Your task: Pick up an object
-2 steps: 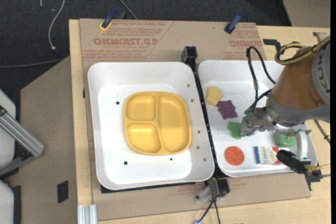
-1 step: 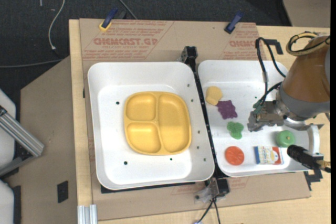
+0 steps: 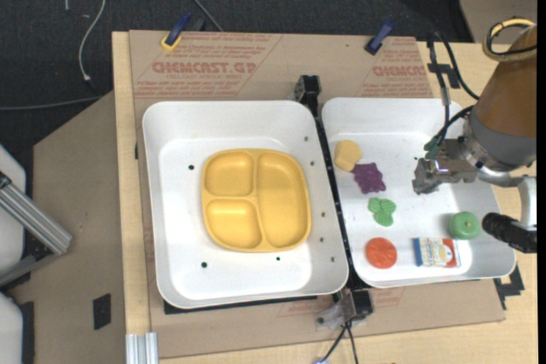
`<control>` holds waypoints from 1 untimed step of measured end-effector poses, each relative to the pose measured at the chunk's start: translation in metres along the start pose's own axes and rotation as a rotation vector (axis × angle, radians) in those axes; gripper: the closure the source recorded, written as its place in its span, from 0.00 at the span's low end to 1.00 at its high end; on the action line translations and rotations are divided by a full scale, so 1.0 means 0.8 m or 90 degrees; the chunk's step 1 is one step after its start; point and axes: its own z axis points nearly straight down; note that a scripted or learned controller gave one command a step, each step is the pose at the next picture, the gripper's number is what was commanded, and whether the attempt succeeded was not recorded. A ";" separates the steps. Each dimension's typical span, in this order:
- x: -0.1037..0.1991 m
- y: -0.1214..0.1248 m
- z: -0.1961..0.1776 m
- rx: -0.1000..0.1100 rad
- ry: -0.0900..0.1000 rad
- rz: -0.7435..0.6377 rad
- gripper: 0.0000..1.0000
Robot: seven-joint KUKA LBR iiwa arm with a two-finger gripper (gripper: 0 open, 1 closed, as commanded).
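Gripper (image 3: 429,181) low in right bin (image 3: 401,111), centre right of frame | fingers: I cannot tell | nearest target, purple piece (image 3: 368,177), sits just left, untouched | risk, my call: closing here grabs bare bin floor, missing every object.

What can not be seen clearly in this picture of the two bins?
- Gripper: small and dark in the camera view, so its finger gap is unclear.
- Arm: cut off by the right edge.
- Right bin: its far right rim is hidden behind the arm.
- Box: its print is too small to read.
- Purple toy and green toy: shapes too small to identify.
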 end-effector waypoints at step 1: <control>-0.003 0.006 -0.055 0.001 0.000 0.001 1.00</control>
